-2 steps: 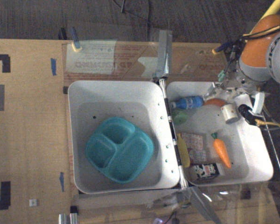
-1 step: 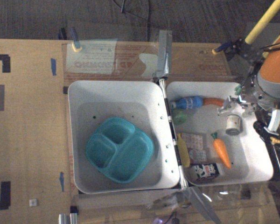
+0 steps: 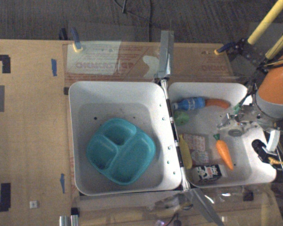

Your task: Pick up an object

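Nearest the camera in the right bin [image 3: 262,172] lies a small black-and-white packet [image 3: 208,173], and just beyond it the carrot [image 3: 224,153], the likeliest thing to pick up. It lies flat on the bin floor, green tip pointing away from the camera, free of its neighbours. It looks like a toy: probably light, stiff and smooth, so it may slip. I would take it across the thick middle of its body, not at the tapering end.

Left of the carrot lie a printed card [image 3: 196,143] and a yellow banana [image 3: 185,152] along the bin's left wall. Beyond the carrot are a green lump [image 3: 181,118], a blue bottle [image 3: 190,103] and an orange thing [image 3: 218,103] against the far wall.

Just beyond and right of the carrot hangs the gripper [image 3: 236,124]; whether its jaws are spread or pressed together I cannot tell, and nothing shows between them.

Far left of the carrot, the left bin [image 3: 80,107] holds one teal divided plate [image 3: 121,150].
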Motion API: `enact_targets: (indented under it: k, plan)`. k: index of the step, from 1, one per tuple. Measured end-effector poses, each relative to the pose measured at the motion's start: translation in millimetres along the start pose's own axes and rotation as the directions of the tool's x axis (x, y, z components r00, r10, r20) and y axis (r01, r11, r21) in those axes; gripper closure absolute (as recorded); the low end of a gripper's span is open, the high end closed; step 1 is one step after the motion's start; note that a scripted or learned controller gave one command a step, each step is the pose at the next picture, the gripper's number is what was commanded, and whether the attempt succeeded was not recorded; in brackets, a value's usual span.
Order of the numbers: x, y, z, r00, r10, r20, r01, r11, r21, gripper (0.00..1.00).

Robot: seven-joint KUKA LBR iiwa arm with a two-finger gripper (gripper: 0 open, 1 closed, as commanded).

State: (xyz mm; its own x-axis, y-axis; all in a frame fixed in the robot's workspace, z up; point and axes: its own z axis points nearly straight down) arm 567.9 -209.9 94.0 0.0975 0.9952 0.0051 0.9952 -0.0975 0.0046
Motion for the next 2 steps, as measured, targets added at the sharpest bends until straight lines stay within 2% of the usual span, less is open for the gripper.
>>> enact_targets:
  k: [1,2]
  plan:
    - [-4,-1,-9,1.000,0.005,0.006,-0.005,1.000,-0.001,1.00]
    - [64,-24,-154,0.999,0.041,0.006,-0.041,0.999,0.002,1.00]
